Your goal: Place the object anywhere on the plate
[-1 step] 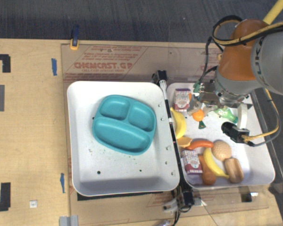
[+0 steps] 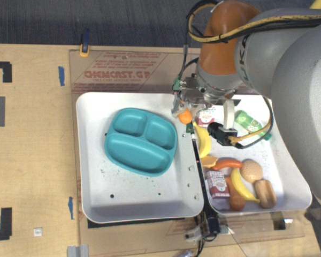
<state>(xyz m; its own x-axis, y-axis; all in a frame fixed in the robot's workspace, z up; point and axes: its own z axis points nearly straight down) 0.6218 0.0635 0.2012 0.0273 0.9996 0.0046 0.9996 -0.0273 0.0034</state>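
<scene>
A teal divided plate [image 2: 141,141] lies in the left white bin [image 2: 91,159], tilted a little, with nothing on it. My gripper [image 2: 184,113] hangs over the divider between the two bins, near their far edge and just right of the plate's upper right corner. A small round orange object [image 2: 185,116] sits between its fingertips, and the fingers look shut on it. The orange object is above the bin edge, off the plate.
The right bin [image 2: 289,170] holds several toy foods: a banana [image 2: 204,142] by the divider, a second banana [image 2: 239,185], a red-and-white packet [image 2: 206,117], a green packet [image 2: 249,122], a tan egg shape [image 2: 251,170] and a bread roll [image 2: 265,193]. The arm's body overhangs that bin.
</scene>
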